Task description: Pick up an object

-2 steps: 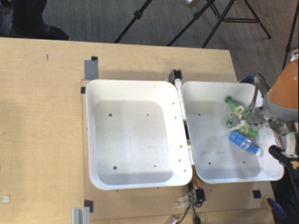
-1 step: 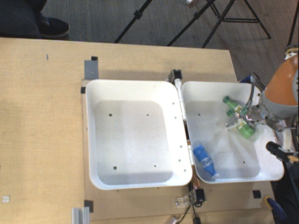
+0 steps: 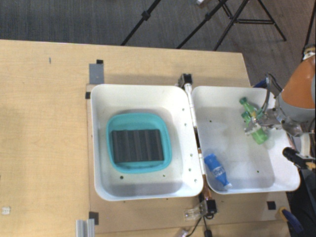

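In the right bin [image 3: 281, 181], a green object [image 3: 260, 136] lies near the right wall, with a thinner green part reaching up to the left. My gripper [image 3: 256, 121] comes in from the right, level with this green object and overlapping its middle. The metal tip hides part of it, and I cannot tell whether it is gripped. A blue bottle-like object [image 3: 216, 170] lies at the front left corner of the same bin, well apart from the gripper. The grey arm with its orange band [image 3: 302, 85] stands over the bin's right rim.
The left bin [image 3: 98, 132] holds a teal tray [image 3: 165, 147] with a dark grey ribbed block [image 3: 137, 145] in it. A metal divider [image 3: 193, 127] runs between the bins. Bare wooden bench [image 3: 44, 132] lies to the left. Black stand legs cross the floor behind.
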You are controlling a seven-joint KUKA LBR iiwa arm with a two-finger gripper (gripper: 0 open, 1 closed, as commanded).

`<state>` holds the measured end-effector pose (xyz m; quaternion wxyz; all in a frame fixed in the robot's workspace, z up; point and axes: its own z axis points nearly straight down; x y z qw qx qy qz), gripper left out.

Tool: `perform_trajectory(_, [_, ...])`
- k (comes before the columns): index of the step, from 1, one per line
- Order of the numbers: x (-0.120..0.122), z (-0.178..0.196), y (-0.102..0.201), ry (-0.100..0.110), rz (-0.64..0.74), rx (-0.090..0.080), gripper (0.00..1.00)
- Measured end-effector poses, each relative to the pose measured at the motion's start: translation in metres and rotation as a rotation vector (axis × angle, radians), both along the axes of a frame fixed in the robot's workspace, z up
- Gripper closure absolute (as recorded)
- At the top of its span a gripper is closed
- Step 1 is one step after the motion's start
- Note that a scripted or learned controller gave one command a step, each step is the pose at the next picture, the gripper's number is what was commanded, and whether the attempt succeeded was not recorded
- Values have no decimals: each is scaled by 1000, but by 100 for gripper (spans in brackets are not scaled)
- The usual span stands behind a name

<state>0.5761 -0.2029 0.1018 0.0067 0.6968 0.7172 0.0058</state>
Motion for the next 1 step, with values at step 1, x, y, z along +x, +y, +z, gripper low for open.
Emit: perform_trajectory(1, [18, 65, 69, 10, -3, 1, 100])
